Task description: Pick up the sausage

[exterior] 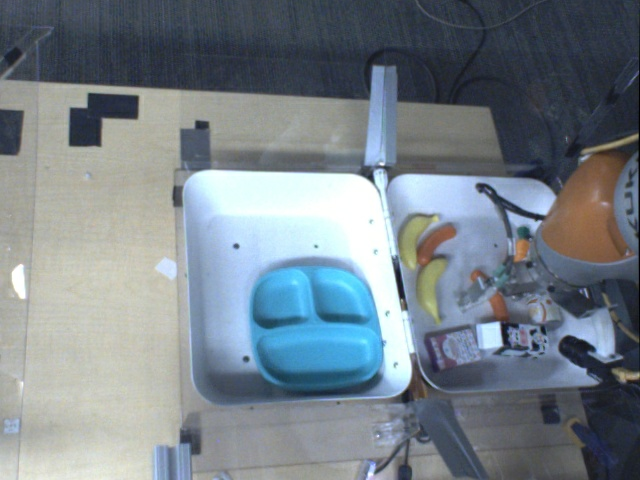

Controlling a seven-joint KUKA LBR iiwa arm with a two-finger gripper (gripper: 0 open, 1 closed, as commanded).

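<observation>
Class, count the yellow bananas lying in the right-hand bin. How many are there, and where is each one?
2. One banana lies near the right bin's left wall, beside the orange sausage. The other banana lies just below it, above the brown carton. The arm could hide more.

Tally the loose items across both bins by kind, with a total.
Blue divided tray: 1
Bananas: 2
Sausage: 1
Dark carton: 1
Black-and-white carton: 1
Small orange piece, kind unclear: 1
Total: 7
</observation>
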